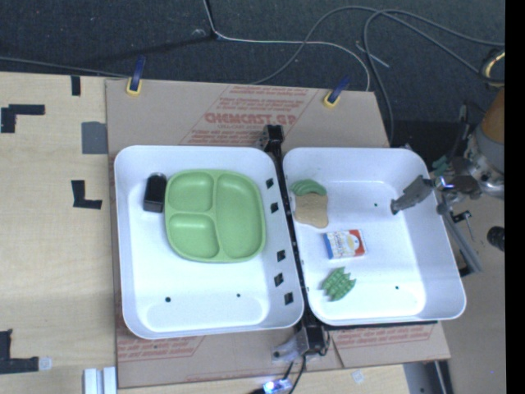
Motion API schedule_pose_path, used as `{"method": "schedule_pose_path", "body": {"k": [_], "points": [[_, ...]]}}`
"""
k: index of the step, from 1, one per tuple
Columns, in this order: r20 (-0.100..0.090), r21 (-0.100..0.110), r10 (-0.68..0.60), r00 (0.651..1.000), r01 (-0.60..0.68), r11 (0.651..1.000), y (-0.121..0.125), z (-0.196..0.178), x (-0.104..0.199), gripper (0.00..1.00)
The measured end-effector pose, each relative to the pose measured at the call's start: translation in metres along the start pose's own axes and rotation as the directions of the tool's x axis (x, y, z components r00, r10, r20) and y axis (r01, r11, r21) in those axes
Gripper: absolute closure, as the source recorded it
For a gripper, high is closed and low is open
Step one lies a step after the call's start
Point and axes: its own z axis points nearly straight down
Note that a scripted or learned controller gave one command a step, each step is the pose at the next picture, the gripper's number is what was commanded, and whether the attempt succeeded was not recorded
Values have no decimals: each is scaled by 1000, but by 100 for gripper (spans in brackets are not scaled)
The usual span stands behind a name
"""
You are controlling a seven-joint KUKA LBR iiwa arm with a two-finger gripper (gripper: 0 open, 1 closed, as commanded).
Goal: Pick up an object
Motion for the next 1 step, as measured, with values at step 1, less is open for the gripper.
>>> {"method": "schedule_pose_path", "body": {"k": [1], "points": [[3,-11,-3,1000,3,1000,2,-6,0,0]]}}
